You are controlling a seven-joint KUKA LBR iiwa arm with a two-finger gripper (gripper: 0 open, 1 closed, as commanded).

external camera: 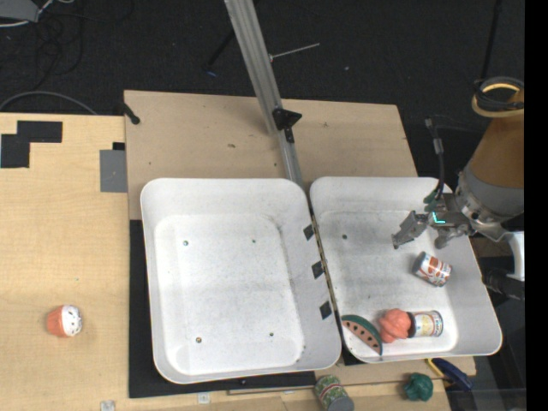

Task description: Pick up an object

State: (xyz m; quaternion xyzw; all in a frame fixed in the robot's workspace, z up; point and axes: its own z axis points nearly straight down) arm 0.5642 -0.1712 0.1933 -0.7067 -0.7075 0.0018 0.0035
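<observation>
Objects for the pick sit in the right bin; nothing is between the jaws.

Left to right:
- Orange-and-white ball (64,321) on the light wood surface (51,229), far left, well apart from both bins.
- Left bin (154,197): white, shallow, only small dark specks on its floor.
- Grey metal rail (259,71) runs at a slant from top centre down to the seam between the bins.
- Dark clips along the seam where the two bins touch.
- Right bin (360,191): watermelon slice (362,333) at the near left corner, partly over the rim. Just right of it an orange lump (394,324), touching a small can (426,324) lying on its side. A second can (433,270), red and white, lies tilted further back toward the right wall, apart from the other three.
- Off the bin's near edge on the surface: a dark round thing (330,391), and a green lump (419,387) right of it.
- Gripper (431,232) over the right bin's back right part, just above and beside the red-white can, not touching it as far as I can tell. Jaws are spread, released, nothing between them.
- Arm (497,165) comes in from the right edge, orange band above the grey wrist.
</observation>
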